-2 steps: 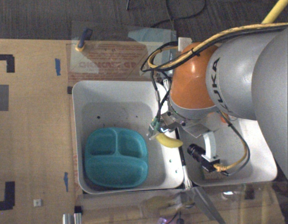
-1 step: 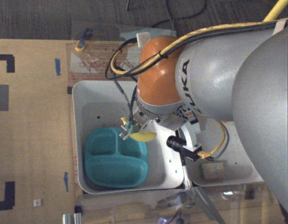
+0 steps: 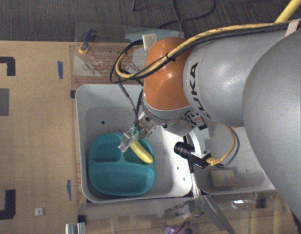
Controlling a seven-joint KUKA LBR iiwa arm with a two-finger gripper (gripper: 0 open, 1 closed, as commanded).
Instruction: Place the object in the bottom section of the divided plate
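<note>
A teal divided plate [image 3: 116, 175] lies in the left white bin [image 3: 87, 116], with two small sections at its top and one wide section at its bottom. My gripper [image 3: 130, 138] hangs over the plate's upper right section. It is shut on the upper end of a yellow banana-shaped object [image 3: 142, 152], which slants down to the right over that section's rim. The orange band and grey arm hide the bin's far right corner.
A grey sponge-like block [image 3: 221, 178] rests in the right bin [image 3: 248, 184]. A black cylindrical fitting [image 3: 185, 150] on the arm hangs over the wall between the bins. A blue and yellow clamp [image 3: 85, 42] sits on the bench behind the left bin.
</note>
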